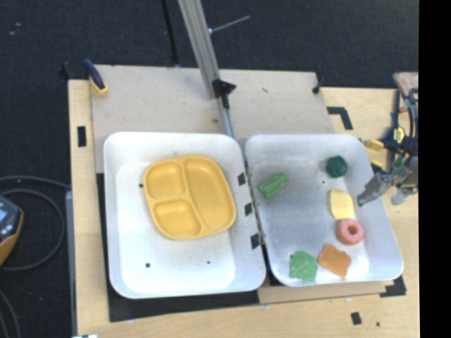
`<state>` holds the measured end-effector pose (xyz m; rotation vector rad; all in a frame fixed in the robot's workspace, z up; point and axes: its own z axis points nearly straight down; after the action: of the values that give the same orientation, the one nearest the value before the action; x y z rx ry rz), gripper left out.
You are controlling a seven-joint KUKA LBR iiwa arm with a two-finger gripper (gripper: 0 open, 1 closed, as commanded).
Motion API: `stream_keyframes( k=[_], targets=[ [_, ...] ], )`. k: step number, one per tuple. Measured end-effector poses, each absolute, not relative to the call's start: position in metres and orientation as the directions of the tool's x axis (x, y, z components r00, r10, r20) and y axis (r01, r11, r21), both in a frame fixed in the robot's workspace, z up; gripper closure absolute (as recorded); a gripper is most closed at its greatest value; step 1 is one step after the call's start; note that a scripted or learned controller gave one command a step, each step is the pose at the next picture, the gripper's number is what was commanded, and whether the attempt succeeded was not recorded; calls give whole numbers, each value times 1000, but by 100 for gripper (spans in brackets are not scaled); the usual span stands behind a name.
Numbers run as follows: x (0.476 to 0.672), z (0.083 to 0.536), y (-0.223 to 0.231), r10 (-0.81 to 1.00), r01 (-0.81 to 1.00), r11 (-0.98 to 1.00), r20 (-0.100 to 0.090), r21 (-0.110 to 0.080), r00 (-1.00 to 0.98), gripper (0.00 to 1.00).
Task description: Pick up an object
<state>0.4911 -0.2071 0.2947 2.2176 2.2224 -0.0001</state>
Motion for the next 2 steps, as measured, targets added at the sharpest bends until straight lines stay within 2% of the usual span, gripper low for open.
stream_keyframes(
  k=[1,2],
  targets=[
    [491,295,-207,1000,1000,2,-1,1,-2,0],
    [498,249,-212,1000,1000,1,-1,-2,-1,0]
  ],
)
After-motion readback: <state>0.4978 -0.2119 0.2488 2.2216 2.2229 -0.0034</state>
